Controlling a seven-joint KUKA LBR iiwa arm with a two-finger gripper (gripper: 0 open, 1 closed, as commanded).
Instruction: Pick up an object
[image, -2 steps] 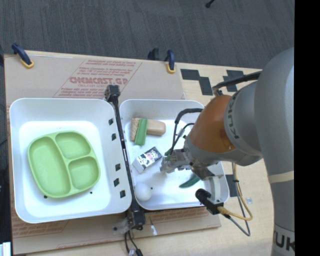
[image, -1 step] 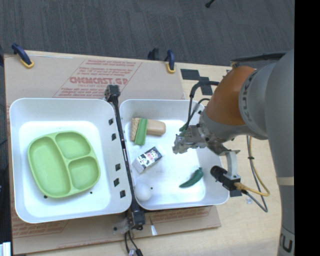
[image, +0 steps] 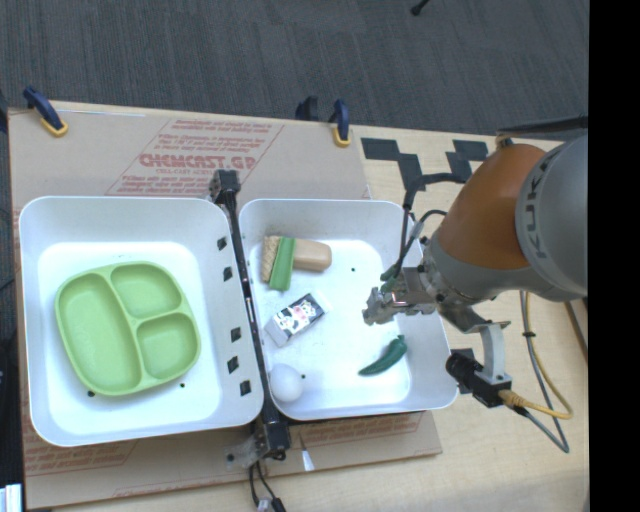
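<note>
The right bin (image: 345, 218) holds a green pepper-shaped toy (image: 384, 357) near its right front, a small black-and-white box (image: 296, 317) at its middle left, a tan brush with a green block (image: 291, 258) at the back, and a white ball (image: 286, 383) at the front left corner. My gripper (image: 385, 303) hangs over the bin's right side, just above and behind the green toy. Nothing shows between it and the bin floor. The arm's body hides most of it.
The left bin (image: 40, 230) holds a green divided plate (image: 128, 326). A black divider strip (image: 240, 300) runs between the bins. The arm's orange band (image: 490, 200) and cables (image: 520, 400) overhang the right bin's right rim. Cardboard (image: 190, 150) lies behind.
</note>
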